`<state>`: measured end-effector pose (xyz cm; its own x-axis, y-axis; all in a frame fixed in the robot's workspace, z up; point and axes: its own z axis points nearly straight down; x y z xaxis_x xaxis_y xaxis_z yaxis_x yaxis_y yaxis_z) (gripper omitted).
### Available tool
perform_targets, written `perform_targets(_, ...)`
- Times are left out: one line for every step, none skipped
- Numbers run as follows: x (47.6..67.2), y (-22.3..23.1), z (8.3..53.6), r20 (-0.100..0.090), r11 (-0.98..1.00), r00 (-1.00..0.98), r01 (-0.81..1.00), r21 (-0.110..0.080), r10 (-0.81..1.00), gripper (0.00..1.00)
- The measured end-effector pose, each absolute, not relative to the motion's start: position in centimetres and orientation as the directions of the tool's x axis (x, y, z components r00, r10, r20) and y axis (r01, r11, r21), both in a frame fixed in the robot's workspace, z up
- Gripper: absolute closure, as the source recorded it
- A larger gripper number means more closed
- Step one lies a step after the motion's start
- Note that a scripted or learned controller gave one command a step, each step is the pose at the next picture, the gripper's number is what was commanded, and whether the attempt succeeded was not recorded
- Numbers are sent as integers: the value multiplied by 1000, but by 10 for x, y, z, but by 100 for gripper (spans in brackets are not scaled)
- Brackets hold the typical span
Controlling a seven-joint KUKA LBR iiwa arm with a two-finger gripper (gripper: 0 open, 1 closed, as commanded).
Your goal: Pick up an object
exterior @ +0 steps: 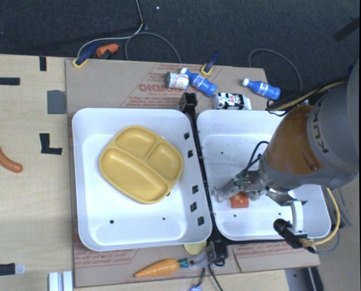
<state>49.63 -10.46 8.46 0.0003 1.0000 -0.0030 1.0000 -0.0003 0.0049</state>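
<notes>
bench | two white bins | sausage toy | carrot

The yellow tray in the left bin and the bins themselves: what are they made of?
The yellow tray looks like moulded plastic: smooth, slightly glossy, with rounded compartments. The bins also look like plastic, white with a faint sheen and rounded corners, though that is only a guess.

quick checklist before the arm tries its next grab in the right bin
1. Target in the right bin: a small red block lies there. ok
2. Gripper over the target: it sits just beside and above the block. ok
3. Block between the fingers: cannot tell
4. Room around the block: bare bin floor on its lower side. ok
5. Yellow divided plate out of the way: it lies in the left bin. ok
</notes>
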Motion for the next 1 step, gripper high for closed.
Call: perform_targets(498,-107,98,-5,-1,2,1000,7,1000,100)
